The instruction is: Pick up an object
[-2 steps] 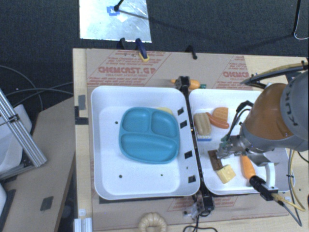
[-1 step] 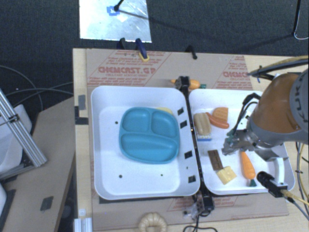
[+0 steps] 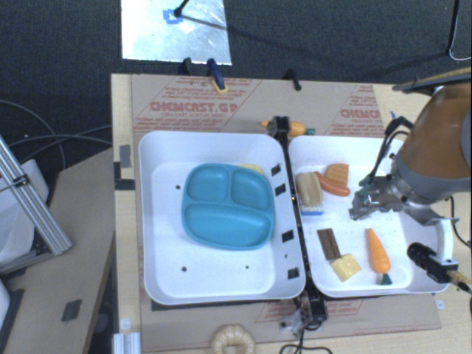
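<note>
1. Camera view: gripper (image 3: 363, 206) hovers over the right bin (image 3: 413, 286), holding nothing.
2. Carrot (image 3: 378, 251) lies just beside it, toward the bin's near edge.
3. Whether its claw is apart or together cannot be told.

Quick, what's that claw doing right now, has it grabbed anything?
Gripper: over the right bin, nothing seen between its fingers; open or closed cannot be told.

Two white bins (image 3: 158, 220) on a tan bench (image 3: 243, 98) with red lettering. Light blue sectioned plate (image 3: 227, 206) in the left one. In the right: orange carrot (image 3: 378, 251) with a green tip, pale yellow wedge (image 3: 346, 267), dark brown bar (image 3: 328, 243), beige bread roll (image 3: 309, 189), orange slice (image 3: 336, 179). Grey gripper (image 3: 366, 202) under an orange band. Dark blue carpet (image 3: 59, 43) all around.
</note>
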{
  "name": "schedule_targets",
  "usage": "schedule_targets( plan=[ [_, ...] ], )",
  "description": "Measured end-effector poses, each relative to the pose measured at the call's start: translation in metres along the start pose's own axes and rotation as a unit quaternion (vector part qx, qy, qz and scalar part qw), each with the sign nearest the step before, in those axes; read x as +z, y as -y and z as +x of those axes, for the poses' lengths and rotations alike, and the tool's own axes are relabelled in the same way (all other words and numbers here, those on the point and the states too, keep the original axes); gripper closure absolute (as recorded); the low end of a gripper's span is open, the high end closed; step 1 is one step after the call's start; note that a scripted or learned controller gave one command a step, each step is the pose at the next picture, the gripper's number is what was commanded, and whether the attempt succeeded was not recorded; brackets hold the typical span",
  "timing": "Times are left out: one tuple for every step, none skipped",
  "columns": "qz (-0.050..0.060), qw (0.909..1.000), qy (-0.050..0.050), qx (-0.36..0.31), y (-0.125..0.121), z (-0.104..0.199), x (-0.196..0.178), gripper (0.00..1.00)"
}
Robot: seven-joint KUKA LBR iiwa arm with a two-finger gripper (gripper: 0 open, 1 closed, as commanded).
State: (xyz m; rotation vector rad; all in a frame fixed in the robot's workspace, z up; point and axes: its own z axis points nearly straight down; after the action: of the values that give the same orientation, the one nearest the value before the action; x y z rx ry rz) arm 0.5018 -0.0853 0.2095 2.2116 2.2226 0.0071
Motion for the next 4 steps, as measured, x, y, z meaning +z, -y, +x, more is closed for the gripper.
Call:
schedule_targets(
  plan=[
    [0.002,1.0000,-0.001,0.000,-0.001,0.000,-0.016,1.00],
    [0.001,1.0000,0.000,-0.001,-0.048,0.020,-0.023,1.00],
    [0.002,1.0000,-0.001,-0.001,-0.087,0.059,-0.019,1.00],
    [0.001,1.0000,-0.001,-0.001,-0.134,0.079,-0.025,1.00]
  ],
)
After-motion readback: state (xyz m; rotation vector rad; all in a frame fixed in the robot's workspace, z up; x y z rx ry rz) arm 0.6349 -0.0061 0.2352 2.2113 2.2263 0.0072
